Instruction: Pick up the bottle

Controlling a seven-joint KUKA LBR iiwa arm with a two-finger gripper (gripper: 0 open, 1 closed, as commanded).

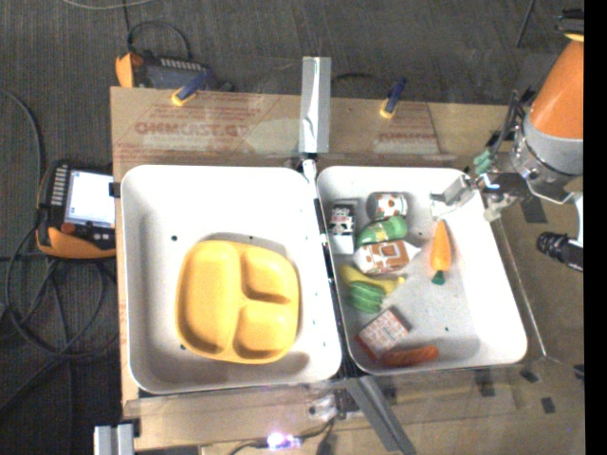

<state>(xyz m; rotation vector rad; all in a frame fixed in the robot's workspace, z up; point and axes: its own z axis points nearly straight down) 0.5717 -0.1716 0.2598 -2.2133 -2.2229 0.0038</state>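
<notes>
The bottle [385, 228] looks like the small green item lying on its side in the upper middle of the right bin [493, 282]. It is wedged between a grey-and-brown can [387, 204] behind it and a white-and-brown carton [384, 256] in front. My gripper [462, 190] hangs over the bin's back right corner, to the right of the bottle and clearly apart from it. Nothing shows in its grasp.
Also in the right bin are an orange carrot [441, 246], a yellow banana [365, 277], a green vegetable [365, 297], a small box [383, 329], a red sausage [410, 355] and a small white carton [341, 221]. A yellow divided tray [239, 300] lies in the left bin [152, 207].
</notes>
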